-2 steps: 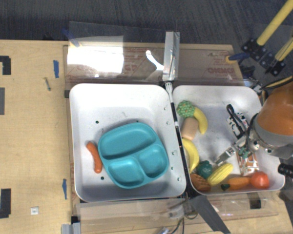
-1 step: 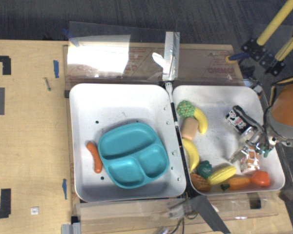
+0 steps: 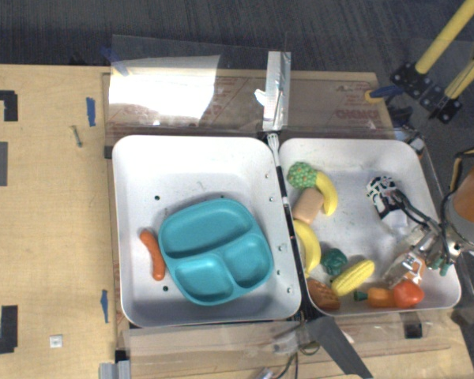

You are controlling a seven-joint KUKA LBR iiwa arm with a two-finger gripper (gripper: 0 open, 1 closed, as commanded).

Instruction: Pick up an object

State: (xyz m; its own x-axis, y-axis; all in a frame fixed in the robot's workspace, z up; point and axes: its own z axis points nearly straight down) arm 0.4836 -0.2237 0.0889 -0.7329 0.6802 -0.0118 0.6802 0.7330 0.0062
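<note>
The right bin (image 3: pixel 355 219) holds several toy foods. A green broccoli (image 3: pixel 302 174) and a curved yellow banana (image 3: pixel 327 193) lie at its upper left, with a beige piece (image 3: pixel 306 205) under them. Another banana (image 3: pixel 308 245), a dark green piece (image 3: pixel 334 258), a yellow corn cob (image 3: pixel 353 275) and a brown piece (image 3: pixel 323 294) lie along the near left. An orange carrot (image 3: pixel 379 296) and a red tomato (image 3: pixel 408 293) sit at the near right. My gripper (image 3: pixel 408 265) hangs low over that near right corner, just above the tomato. A black-and-white item (image 3: pixel 381 190) lies further back.
The left bin (image 3: pixel 142 172) holds a teal divided plate (image 3: pixel 214 249) and an orange sausage-shaped toy (image 3: pixel 153 254) beside it. A metal divider (image 3: pixel 276 93) stands behind the bins. Yellow poles (image 3: pixel 450 30) stand at the back right.
</note>
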